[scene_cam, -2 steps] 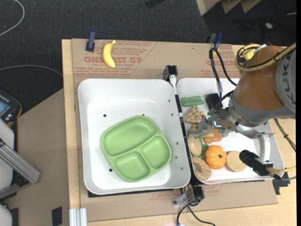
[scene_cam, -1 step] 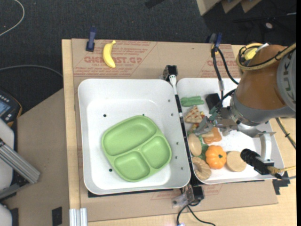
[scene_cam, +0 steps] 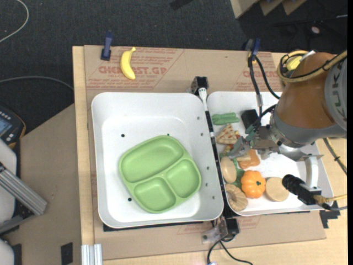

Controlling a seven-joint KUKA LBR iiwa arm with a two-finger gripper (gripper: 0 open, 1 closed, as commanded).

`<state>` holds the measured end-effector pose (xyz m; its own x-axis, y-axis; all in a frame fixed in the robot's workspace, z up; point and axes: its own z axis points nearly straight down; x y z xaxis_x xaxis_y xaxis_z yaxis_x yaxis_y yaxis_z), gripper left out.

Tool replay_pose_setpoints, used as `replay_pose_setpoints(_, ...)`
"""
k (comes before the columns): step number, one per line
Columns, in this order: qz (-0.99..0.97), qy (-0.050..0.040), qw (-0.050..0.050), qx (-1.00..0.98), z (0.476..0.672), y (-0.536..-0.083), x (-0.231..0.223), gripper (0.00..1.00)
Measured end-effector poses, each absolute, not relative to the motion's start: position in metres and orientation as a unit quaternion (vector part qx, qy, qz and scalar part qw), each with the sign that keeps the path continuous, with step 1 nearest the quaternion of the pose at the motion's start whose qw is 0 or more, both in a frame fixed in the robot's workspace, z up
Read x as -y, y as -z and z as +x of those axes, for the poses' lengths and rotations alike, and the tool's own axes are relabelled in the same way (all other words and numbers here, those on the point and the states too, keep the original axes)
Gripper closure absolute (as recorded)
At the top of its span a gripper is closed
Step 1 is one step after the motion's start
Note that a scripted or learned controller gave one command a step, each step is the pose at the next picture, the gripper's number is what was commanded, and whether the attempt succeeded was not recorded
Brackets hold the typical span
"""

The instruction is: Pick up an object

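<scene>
My gripper [scene_cam: 246, 146] is low over the middle of the right bin [scene_cam: 220, 100], just above a pale orange piece [scene_cam: 250, 159] and right of a pizza-slice toy [scene_cam: 226, 134]. A green flat block [scene_cam: 225, 118] and a small black block [scene_cam: 249, 116] lie behind it. In front are an orange pumpkin [scene_cam: 253, 184], a tan round piece [scene_cam: 276, 189], a beige egg shape [scene_cam: 228, 170] and a tan shell-like piece [scene_cam: 237, 199]. Nothing shows clearly between the gripper's tips.
The left bin [scene_cam: 105, 148] holds a green divided plate [scene_cam: 159, 173]. A yellow banana [scene_cam: 128, 63] lies on the cardboard bench behind the left bin. The grey and orange arm [scene_cam: 309, 98] covers the right bin's far right side.
</scene>
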<state>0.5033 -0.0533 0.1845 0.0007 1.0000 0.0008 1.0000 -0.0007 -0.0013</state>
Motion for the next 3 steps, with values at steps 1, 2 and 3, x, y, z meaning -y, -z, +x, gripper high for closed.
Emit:
replay_pose_setpoints(1, -0.707, -0.0002, 0.001, 0.707, 0.5033, -0.1845, 0.0533, 0.0)
replay_pose_setpoints(2, -0.707, -0.0002, 0.001, 0.707, 0.5033, -0.1845, 0.0533, 0.0)
replay_pose_setpoints(3, -0.707, -0.0002, 0.001, 0.707, 0.5033, -0.1845, 0.0533, 0.0)
